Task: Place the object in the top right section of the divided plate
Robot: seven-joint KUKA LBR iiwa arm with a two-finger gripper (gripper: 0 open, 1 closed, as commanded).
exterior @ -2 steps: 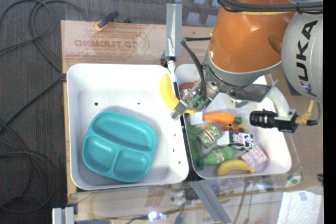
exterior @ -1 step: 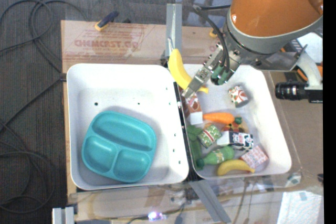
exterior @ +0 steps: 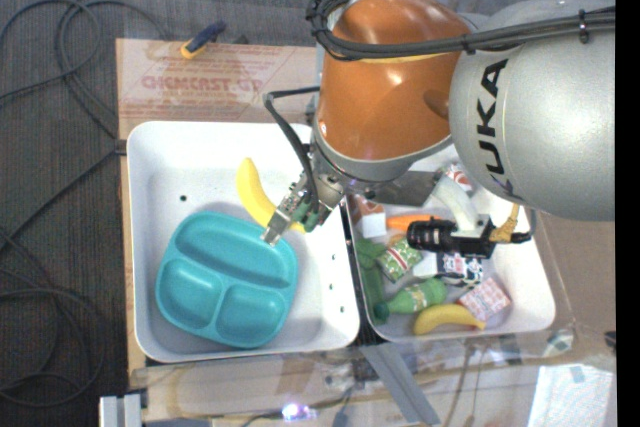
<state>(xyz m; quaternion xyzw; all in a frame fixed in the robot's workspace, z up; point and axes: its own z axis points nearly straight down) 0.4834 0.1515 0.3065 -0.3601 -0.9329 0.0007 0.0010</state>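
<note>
Banana (exterior: 253, 192) lies in left bin (exterior: 150, 175) just beside gripper (exterior: 284, 222), touching plate (exterior: 228, 280) rim, can't tell finger state; right bin (exterior: 540, 300) w/ 2nd banana (exterior: 447, 318), bottles, packets.

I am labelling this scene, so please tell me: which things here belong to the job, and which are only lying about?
Belonging to the job:
- teal divided plate in the left bin
- yellow banana beside the plate's top right
- the tool, just above that banana

Lying about:
- second banana in the right bin
- green bottle
- cables on the floor
</note>
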